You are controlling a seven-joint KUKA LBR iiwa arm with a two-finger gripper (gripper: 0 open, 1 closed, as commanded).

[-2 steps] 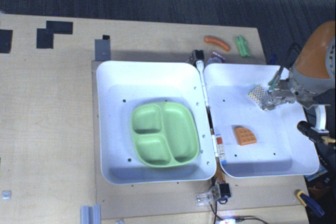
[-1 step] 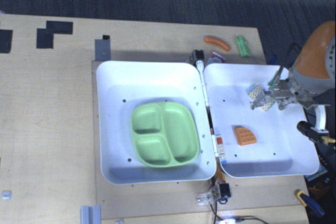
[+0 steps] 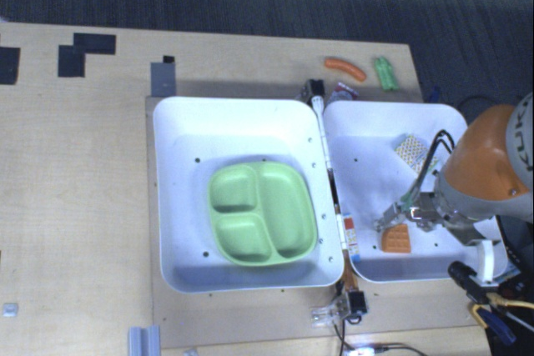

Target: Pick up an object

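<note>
The gripper [image 3: 399, 218] is hanging just above the orange waffle-like piece [image 3: 396, 239] near the front wall of the right bin [image 3: 367, 137], fingers looking spread, and it should be dropping straight down before squeezing.

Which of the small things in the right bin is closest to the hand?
The orange waffle, right beside the hand at the bin's front. The pale patterned piece lies farther back.
</note>
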